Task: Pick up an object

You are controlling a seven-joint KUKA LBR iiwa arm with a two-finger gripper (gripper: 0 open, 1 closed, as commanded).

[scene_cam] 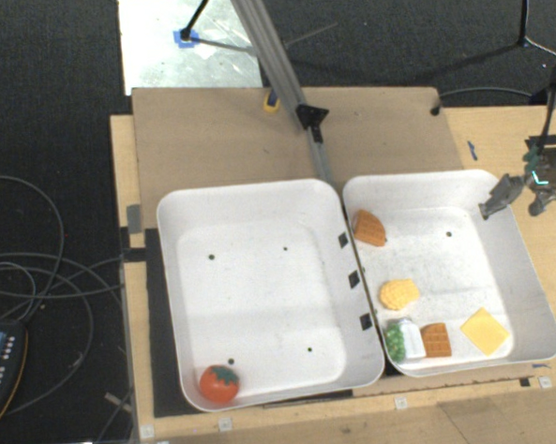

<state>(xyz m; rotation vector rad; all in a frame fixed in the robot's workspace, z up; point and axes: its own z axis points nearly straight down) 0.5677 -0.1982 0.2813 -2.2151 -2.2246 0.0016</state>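
Note:
The right bin (505, 249) holds an orange-brown pastry (369, 228) near its far left corner and a round yellow item (398, 294) by its left wall. Along its near wall lie a green and white piece (399, 340), a brown waffle (436, 340) and a yellow cheese slice (485, 331). A red tomato (218, 384) sits in the near left corner of the left bin (249, 201). My gripper (516, 204) hovers over the right bin's far right rim, open, with nothing between its fingers and well apart from every item.
A grey pole (277, 57) slants down from the top toward the seam between the bins. Brown board (216, 136) lies behind the bins. Cables and a pendant (0, 360) lie on the dark floor at the left.

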